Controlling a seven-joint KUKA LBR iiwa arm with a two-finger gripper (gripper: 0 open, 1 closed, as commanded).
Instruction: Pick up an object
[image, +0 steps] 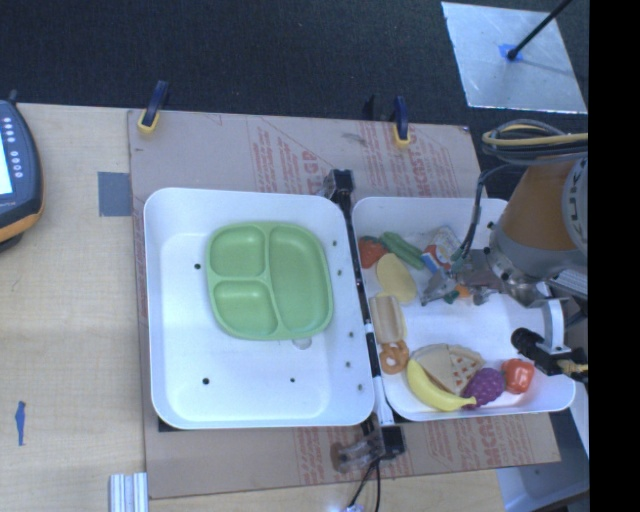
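The right bin holds several toy foods. A yellow piece, a green pod and a red piece lie at its far left. A bread roll and a pretzel lie along its left wall. A banana, pizza slice, purple grapes and a tomato sit along the near edge. My gripper is low in this bin's far half, just right of the yellow piece, among small colourful items that it partly hides.
The left bin carries a green divided plate. The arm's orange band hangs over the right bin's far right corner. A black part juts over that bin's right side. A handheld controller lies at the bench's far left.
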